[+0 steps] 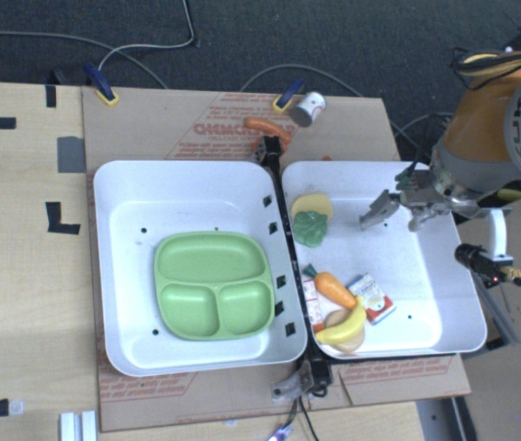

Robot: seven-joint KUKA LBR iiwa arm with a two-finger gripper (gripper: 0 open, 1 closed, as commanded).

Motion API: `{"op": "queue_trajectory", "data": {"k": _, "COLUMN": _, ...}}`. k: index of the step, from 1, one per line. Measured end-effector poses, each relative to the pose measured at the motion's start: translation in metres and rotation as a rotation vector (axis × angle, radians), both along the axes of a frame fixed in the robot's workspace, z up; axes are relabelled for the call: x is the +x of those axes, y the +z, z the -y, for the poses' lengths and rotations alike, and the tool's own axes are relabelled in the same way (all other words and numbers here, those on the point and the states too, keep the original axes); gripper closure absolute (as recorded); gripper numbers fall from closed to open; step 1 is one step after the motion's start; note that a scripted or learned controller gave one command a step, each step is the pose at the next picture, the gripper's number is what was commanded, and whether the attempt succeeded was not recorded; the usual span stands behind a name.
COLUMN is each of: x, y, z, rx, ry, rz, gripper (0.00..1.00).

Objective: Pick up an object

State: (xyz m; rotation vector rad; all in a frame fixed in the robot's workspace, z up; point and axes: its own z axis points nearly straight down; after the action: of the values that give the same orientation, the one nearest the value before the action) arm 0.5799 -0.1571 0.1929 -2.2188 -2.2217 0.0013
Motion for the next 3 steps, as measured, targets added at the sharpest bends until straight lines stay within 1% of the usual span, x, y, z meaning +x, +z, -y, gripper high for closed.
{"op": "queue_trajectory", "data": {"k": 1, "x": -0.018, "y": -0.042, "z": -0.052, "rx": 0.0, "ry": 0.001, "rz": -0.001, "gripper": 0.0}}
{"op": "queue_trajectory", "data": {"k": 2, "x": -0.07, "y": -0.102, "z": -0.055, "rx": -0.009, "ry": -0.001, "rz": 0.023, "gripper": 0.0}}
{"op": "queue_trajectory", "data": {"k": 3, "x": -0.09, "y": -0.103, "z": -0.054, "rx": -0.008, "ry": 0.0, "rz": 0.025, "gripper": 0.0}}
